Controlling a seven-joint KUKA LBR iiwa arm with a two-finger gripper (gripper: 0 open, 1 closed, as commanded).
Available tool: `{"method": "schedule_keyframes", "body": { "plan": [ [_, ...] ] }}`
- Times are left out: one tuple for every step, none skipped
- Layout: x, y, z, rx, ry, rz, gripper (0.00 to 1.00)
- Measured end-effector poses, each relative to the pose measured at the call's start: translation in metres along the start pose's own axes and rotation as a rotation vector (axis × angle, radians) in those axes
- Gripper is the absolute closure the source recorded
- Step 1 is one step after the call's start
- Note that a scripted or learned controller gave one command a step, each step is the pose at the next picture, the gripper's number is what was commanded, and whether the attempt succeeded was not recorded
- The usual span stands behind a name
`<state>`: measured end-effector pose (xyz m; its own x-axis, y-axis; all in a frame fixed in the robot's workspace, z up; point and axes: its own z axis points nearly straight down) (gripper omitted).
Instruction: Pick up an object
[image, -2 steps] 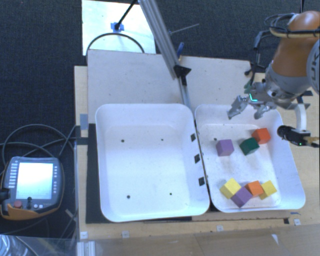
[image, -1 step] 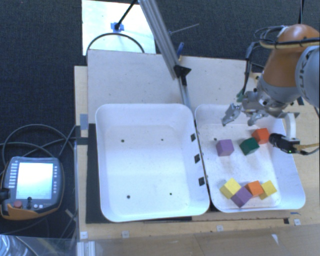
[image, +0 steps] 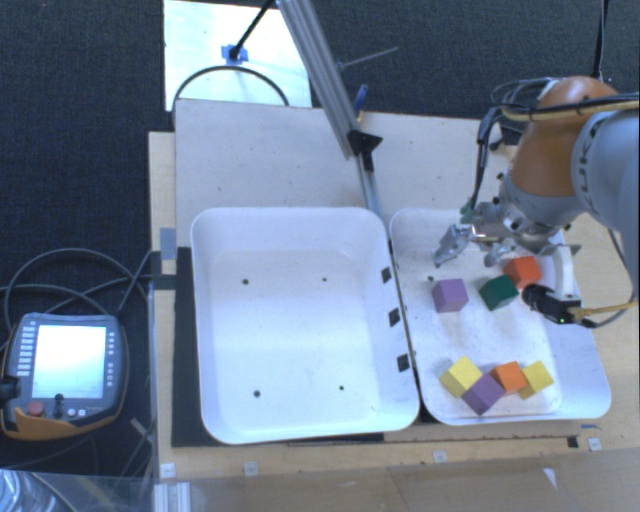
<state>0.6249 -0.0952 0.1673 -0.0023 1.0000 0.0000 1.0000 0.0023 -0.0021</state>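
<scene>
The gripper (image: 462, 240) hangs in the right bin (image: 580, 400), fingers spread and holding nothing, purple cube (image: 450, 295) just nearward (green (image: 498, 292) rightward).

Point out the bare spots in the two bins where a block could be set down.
The left bin offers bare white floor wall to wall. In the right bin, a bare strip lies between the purple block and the yellow block. It is crowded at the near cluster and under the tool by the green block.
</scene>
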Motion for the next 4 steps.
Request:
{"method": "schedule_keyframes", "body": {
  "plan": [
    [0.001, 0.001, 0.041, 0.000, 0.000, 0.000, 0.00],
    [0.001, 0.002, 0.028, -0.006, 0.000, -0.002, 1.00],
    [0.003, 0.005, -0.017, -0.009, 0.000, -0.002, 1.00],
    [-0.006, 0.000, -0.072, -0.010, -0.001, 0.000, 1.00]
  ]
}}
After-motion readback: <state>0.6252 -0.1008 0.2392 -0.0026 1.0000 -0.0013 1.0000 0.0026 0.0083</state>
